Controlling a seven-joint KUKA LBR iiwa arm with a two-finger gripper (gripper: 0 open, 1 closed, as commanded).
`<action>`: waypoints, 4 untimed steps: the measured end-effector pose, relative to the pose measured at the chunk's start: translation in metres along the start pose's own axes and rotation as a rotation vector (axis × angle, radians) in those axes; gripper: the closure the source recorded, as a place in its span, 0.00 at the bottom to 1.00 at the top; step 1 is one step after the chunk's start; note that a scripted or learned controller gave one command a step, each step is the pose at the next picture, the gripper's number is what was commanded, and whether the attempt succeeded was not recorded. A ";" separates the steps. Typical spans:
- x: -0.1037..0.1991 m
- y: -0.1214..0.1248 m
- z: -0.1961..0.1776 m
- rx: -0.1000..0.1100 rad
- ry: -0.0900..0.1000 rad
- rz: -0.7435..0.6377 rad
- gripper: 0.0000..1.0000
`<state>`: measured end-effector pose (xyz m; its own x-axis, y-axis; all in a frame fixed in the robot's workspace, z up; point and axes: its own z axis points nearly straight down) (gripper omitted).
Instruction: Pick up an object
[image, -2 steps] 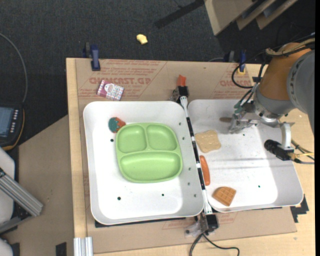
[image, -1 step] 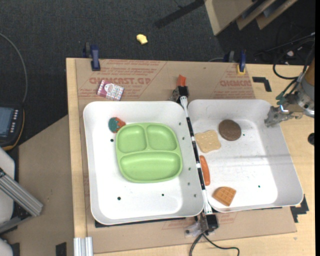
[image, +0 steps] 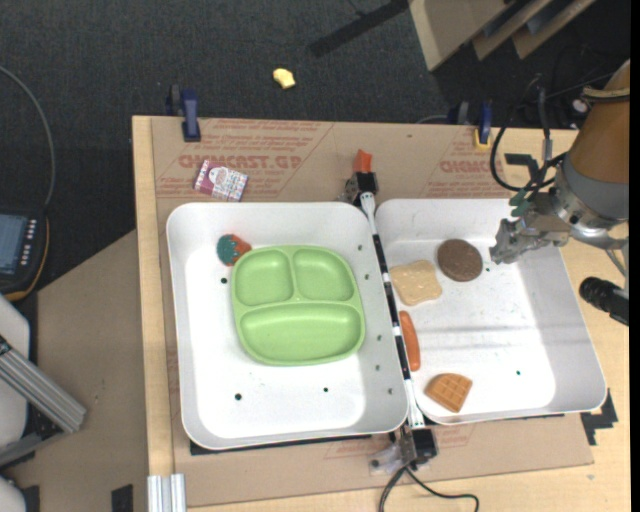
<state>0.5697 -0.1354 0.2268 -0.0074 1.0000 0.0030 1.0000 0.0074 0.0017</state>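
In the right bin (image: 540, 330) lie a round brown cookie (image: 461, 259), a pale slice of bread (image: 416, 283), an orange sausage (image: 410, 341) along the left wall and a small waffle (image: 448, 391) near the front. My gripper (image: 505, 247) hangs over the bin's back right part, just right of the cookie, with nothing seen between its fingers. The left bin (image: 200, 330) holds a green divided plate (image: 296, 304) and a small red and green object (image: 234, 248) at the plate's back left corner.
A central clamp (image: 362, 186) stands at the back between the bins. A small printed packet (image: 220, 180) lies on the cardboard behind the left bin. Blue clamps (image: 186, 112) hold the board's back edge. Cables (image: 520, 150) hang near the arm.
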 end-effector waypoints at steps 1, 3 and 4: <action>-0.005 0.000 0.003 0.003 -0.002 0.007 0.00; -0.043 0.068 0.142 -0.003 -0.007 0.010 0.00; -0.040 0.069 0.129 -0.007 -0.007 0.007 1.00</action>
<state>0.6396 -0.1746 0.0974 -0.0006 1.0000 -0.0037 1.0000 0.0006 0.0091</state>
